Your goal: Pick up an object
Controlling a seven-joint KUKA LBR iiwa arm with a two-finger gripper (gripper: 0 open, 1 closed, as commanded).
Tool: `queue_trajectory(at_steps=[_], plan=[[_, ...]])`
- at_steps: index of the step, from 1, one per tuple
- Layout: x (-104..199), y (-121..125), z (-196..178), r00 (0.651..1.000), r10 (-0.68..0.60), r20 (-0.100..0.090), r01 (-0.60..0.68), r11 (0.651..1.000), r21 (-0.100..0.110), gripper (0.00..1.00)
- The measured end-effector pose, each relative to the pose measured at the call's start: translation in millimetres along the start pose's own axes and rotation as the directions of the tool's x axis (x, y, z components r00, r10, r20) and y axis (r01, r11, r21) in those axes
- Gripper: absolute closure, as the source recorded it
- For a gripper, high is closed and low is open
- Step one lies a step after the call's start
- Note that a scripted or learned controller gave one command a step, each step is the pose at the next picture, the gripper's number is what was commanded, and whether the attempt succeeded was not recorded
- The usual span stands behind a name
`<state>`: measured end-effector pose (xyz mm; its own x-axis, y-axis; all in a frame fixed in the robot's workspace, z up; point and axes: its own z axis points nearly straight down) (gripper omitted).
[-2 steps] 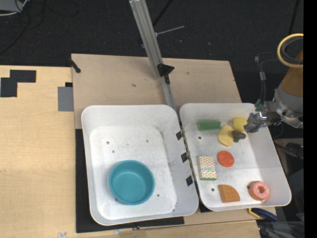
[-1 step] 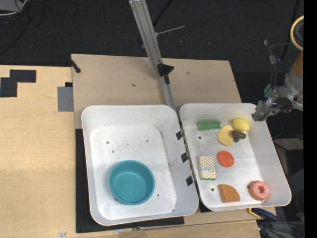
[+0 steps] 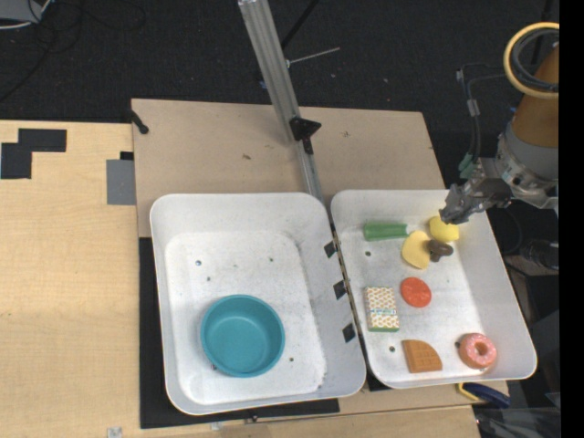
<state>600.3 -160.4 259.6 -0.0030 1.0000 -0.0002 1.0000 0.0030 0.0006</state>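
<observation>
My gripper (image 3: pixel 454 212) hangs over the far right part of the right bin (image 3: pixel 511 318), just above a small yellow piece (image 3: pixel 444 231). A larger yellow object (image 3: pixel 416 250) lies beside it with a small dark piece (image 3: pixel 440 252) at its right. Also in this bin are a green bar (image 3: pixel 384 231), a red disc (image 3: pixel 416 292), a patterned block (image 3: pixel 381 307), an orange-brown wedge (image 3: pixel 421 356) and a pink ring donut (image 3: pixel 476 350).
The left bin (image 3: pixel 182 235) holds a teal bowl (image 3: pixel 242 335) at its near side. A metal rail (image 3: pixel 274 62) slants in from the back towards the gap between the bins. Black clips (image 3: pixel 338 288) sit along the shared rims.
</observation>
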Motion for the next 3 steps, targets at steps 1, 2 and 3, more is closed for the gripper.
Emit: queue_trajectory(at_steps=[1, 2, 3], plan=[[57.7, -4.7, 13.3, 1.000, -0.001, -0.001, 0.001, 1.000, 0.002, 1.00], [116.2, -8.6, 11.1, 1.000, -0.001, -0.001, 0.001, 1.000, 0.001, 1.00], [166.7, -28.2, 13.9, 1.000, 0.000, -0.001, 0.000, 1.000, 0.001, 1.00]])
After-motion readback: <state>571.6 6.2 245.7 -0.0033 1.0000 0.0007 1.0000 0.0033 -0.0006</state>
